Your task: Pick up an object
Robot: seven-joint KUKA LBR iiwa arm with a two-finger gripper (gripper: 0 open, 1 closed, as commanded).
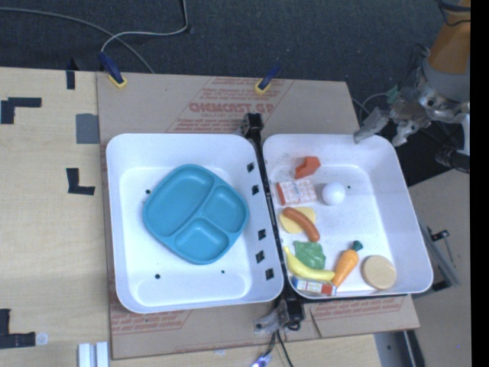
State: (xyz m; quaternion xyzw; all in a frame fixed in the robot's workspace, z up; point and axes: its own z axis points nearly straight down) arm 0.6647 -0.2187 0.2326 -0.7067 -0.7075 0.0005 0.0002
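While the gripper [384,128] hangs above the right bin's [403,205] far corner, fingers spread and holding nothing, carrot [345,265] by cookie [378,272], plate [196,213] in left bin [122,205].

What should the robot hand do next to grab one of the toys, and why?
Probably move the gripper inward over the right bin and then lower it. Right now it hangs open above that bin's top right corner, with nothing between its fingers. The toys lie further in; the white ball sits nearest and apart from the others, so it looks like the easiest one to try.
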